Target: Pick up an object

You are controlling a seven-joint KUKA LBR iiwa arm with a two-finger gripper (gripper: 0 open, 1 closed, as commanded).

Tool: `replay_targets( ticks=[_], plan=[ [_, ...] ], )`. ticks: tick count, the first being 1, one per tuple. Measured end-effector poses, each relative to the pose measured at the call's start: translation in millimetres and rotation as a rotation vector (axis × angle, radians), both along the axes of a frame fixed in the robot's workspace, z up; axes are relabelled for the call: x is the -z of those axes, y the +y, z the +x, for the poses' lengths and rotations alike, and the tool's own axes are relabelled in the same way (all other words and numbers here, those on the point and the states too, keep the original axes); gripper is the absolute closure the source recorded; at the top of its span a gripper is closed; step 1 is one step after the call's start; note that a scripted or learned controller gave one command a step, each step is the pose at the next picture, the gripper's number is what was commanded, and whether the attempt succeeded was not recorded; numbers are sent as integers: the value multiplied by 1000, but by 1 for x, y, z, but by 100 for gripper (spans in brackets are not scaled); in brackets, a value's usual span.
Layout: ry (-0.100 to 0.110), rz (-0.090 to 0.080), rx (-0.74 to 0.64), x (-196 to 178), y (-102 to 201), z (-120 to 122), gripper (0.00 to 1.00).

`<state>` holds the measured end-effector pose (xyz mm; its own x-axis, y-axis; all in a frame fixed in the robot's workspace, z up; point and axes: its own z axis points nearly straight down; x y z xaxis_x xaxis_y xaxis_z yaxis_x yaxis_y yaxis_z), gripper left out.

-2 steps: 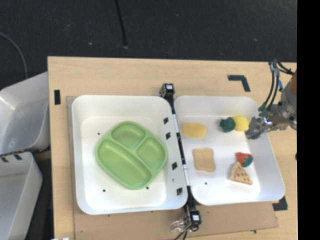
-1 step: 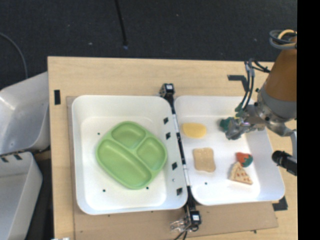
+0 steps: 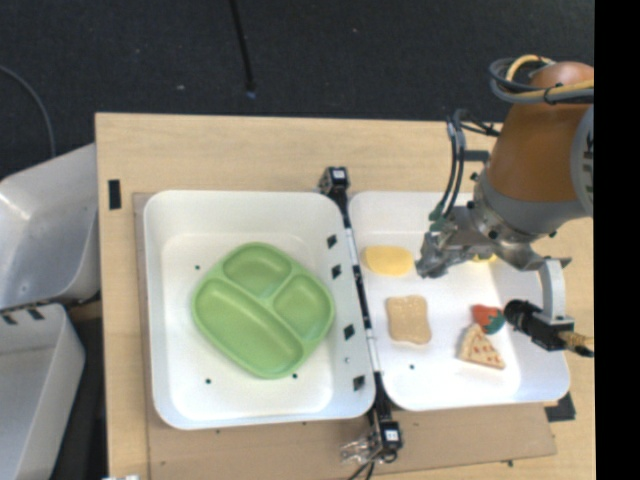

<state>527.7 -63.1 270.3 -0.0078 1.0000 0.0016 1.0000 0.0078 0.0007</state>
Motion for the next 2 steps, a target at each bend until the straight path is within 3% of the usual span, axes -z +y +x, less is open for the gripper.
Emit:
replay_targets(
  ticks=[2],
  plan=[
    [1,-1,1,25,97,20,100]
  ],
)
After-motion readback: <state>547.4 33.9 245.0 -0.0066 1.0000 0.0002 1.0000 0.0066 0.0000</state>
